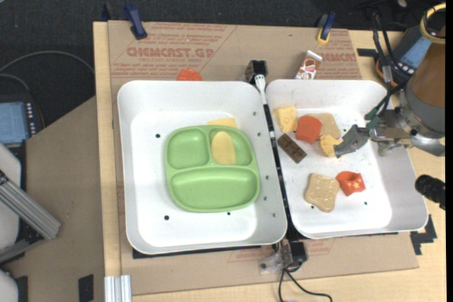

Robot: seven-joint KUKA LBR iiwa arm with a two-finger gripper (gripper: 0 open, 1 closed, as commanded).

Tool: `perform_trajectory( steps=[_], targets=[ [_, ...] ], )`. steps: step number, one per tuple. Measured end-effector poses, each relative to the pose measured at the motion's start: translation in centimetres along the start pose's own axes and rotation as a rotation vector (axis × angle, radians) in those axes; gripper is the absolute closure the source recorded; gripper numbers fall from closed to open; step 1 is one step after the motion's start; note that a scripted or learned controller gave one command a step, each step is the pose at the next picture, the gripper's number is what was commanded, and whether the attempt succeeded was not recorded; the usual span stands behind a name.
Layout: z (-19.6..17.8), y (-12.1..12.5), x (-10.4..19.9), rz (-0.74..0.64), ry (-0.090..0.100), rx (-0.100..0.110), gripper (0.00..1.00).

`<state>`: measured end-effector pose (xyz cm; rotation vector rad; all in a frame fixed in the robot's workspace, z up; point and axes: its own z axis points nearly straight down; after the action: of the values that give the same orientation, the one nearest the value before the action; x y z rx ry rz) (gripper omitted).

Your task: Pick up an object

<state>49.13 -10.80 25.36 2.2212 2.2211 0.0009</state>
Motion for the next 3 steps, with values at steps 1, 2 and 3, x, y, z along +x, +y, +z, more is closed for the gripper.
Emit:
perform_trajectory(
  steps=[1,2,3],
  targets=[
    [16.0,-1.3,-0.8,0.001,-0.001,0.003,0.00],
    [14.1,-1.0,-0.8,0.002,-0.003,-0.008,1.00],
    [14.2,-1.1,-0.8,0.002,-0.003,-0.007,0.00]
  ],
)
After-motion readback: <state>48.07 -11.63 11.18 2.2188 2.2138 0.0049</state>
